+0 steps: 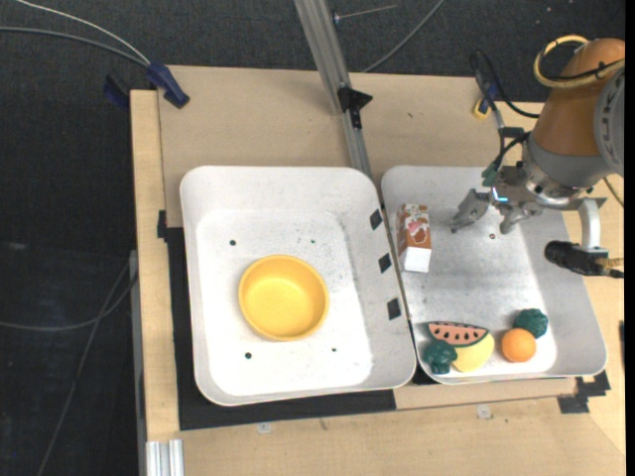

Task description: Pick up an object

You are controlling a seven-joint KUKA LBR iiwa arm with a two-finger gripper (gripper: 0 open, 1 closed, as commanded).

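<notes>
My gripper (486, 218) hangs open over the back of the right bin (496, 276), its two fingers spread with nothing between them. A small carton (414, 237) with a red and white label lies to its left, near the bin's left wall. Along the bin's front edge lie a watermelon slice (457, 332), a yellow banana-like piece (474, 352), a green piece (440, 356), an orange (518, 345) and a dark green broccoli-like piece (532, 321). All of these sit well in front of the gripper.
The left bin (218, 365) holds a yellow bowl (284, 297). A grey metal pole (332, 67) slants across the bench behind the bins. The arm's orange-banded wrist (580, 97) stands above the right bin's back right corner.
</notes>
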